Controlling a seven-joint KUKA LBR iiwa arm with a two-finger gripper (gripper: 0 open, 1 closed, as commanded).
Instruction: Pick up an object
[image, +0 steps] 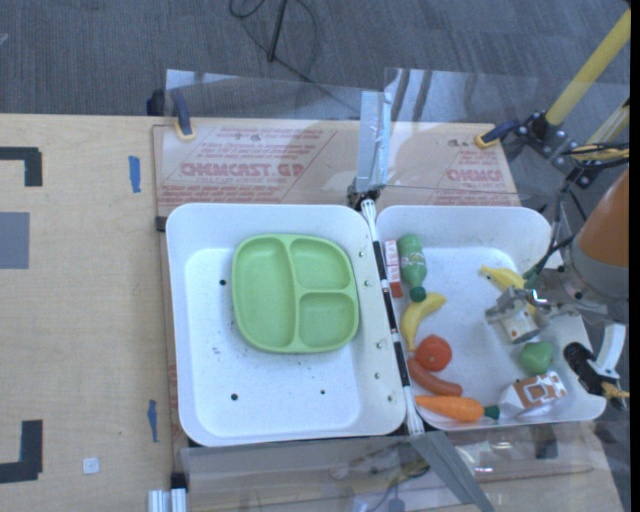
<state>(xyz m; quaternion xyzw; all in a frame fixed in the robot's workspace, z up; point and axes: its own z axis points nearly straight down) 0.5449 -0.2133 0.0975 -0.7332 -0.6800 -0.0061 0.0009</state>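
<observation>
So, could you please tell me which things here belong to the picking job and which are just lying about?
Job:
gripper
banana
tomato
carrot
sausage
green bottle
lime
carton

Lying about:
green plate
cardboard
blue tape

The pale wood tabletop (70, 330) carries two shallow white bins side by side, their inner walls touching. The left bin (200, 330) and the right bin (470, 225) rest partly on flat cardboard sheets (250, 165) with red print. Blue tape strips (134, 173) and black corner marks (22, 165) sit on the bare wood at left.
</observation>
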